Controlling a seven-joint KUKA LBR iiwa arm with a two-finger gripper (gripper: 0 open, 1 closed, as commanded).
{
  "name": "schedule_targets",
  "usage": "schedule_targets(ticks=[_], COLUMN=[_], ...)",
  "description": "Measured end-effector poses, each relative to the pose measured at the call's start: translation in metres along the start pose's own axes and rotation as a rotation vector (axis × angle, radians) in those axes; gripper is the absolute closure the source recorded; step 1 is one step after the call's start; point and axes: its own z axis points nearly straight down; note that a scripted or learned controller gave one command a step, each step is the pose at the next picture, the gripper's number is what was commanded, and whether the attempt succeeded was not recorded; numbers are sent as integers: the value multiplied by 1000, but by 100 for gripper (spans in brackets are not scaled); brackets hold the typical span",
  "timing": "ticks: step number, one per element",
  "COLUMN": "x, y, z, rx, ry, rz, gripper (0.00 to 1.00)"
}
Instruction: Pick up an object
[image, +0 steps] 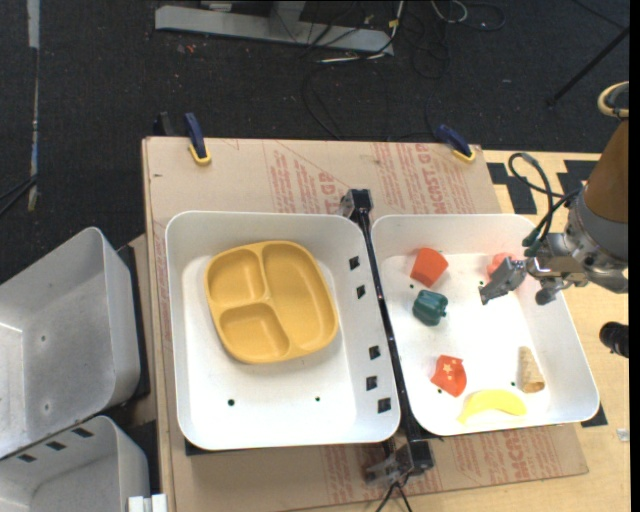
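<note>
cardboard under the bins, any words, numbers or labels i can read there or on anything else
The cardboard sheet carries faint red print at its top edge and along its bottom edge, seemingly upside down or mirrored; too faint to read.
No text shows on the yellow divided plate, the bins or the toys.

Colours in the two white bins (190, 300)

Yellow plate (270, 300); orange block (429, 266), teal pepper (431, 307), red strawberry (449, 374), yellow banana (492, 404), tan cone (529, 370).

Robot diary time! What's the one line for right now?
gripper: jaws open, holding nothing | over right bin, far side | nearest: pink object | yellow tray: left bin
</note>
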Motion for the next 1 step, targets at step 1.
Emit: schedule_targets(ticks=[1], x=[0], y=[2], z=[-6], rx=[-12], ry=[-2], rz=[-3], gripper=[0])
